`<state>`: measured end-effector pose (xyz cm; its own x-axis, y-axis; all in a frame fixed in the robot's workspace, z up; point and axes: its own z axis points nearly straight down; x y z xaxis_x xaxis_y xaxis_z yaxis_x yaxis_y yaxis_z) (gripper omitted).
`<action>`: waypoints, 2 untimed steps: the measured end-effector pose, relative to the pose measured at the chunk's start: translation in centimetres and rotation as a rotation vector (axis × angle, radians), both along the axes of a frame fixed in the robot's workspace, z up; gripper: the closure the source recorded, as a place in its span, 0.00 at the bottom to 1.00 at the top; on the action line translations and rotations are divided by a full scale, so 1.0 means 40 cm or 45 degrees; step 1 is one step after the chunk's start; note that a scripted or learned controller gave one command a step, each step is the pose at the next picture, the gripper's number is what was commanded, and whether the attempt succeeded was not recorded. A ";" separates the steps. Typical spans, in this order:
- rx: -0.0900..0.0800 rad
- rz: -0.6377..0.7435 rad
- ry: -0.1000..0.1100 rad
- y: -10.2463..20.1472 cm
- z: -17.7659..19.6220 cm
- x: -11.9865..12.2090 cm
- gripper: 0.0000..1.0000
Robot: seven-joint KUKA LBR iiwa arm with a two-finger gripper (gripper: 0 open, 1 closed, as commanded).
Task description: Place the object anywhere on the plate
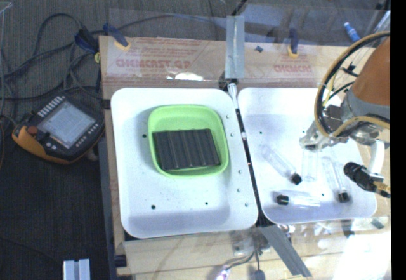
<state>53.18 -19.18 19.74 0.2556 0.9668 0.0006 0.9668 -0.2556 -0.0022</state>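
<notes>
1. White bins, two side by side: left bin [130,199] bears the plate, right bin [266,117] bears the loose items.
2. Grey arm [374,79] with orange band reaches in from the right, cables looped at the wrist, over the right bin's far right part.
3. Green plate [187,117], squarish, with a dark ribbed insert [185,150]; sits mid left bin, nothing else on it.
4. Gripper [319,140] low over the right bin, just above the clear tubes. Whether it is spread or pressed together: cannot tell, too blurred and mixed with the tubes.
5. Objects: clear tube [279,163] with black cap near bin centre; second tube [297,198] lying flat near the front edge; another [336,180] to the right. All in the right bin, well apart from the plate.
6. Step, as judged: picking, nothing carried yet. Which tube is the target is unclear.
7. To do it well: straddle one tube across its short axis, away from its neighbours, close at mid-length; tubes look slick and may roll. Lift clear of the bin walls between, then release over the insert.
</notes>
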 end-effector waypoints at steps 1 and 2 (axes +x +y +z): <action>0.000 0.000 0.000 0.000 0.000 0.000 0.00; -0.005 -0.222 0.001 -0.040 0.194 -0.065 0.00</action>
